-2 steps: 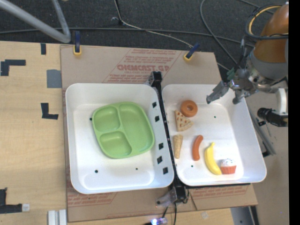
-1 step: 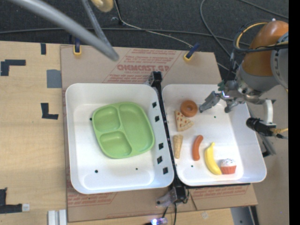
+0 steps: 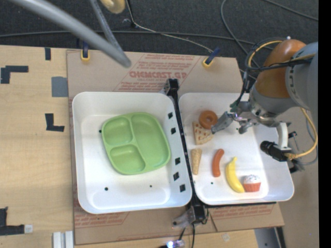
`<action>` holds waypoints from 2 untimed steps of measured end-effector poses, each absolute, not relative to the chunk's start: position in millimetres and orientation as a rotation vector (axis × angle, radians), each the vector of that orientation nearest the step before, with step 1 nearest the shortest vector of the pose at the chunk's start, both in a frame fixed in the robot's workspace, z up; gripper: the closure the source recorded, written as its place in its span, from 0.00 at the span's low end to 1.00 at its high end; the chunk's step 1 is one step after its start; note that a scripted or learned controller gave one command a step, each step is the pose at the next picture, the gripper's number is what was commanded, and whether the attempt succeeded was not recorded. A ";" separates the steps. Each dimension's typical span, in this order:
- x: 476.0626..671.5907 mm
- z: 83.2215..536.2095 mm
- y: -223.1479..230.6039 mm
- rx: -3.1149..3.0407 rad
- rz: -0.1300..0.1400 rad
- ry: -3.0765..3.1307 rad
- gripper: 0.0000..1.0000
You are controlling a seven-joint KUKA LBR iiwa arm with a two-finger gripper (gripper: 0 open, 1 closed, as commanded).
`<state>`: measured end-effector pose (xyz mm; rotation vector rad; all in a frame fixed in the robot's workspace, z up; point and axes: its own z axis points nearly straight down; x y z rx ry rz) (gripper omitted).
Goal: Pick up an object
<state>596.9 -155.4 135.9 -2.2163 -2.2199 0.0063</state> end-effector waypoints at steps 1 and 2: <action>599.7 87.4 -153.8 -2.224 -0.009 -2.223 0.00; 603.5 103.9 -151.2 -2.222 -0.022 -2.231 1.00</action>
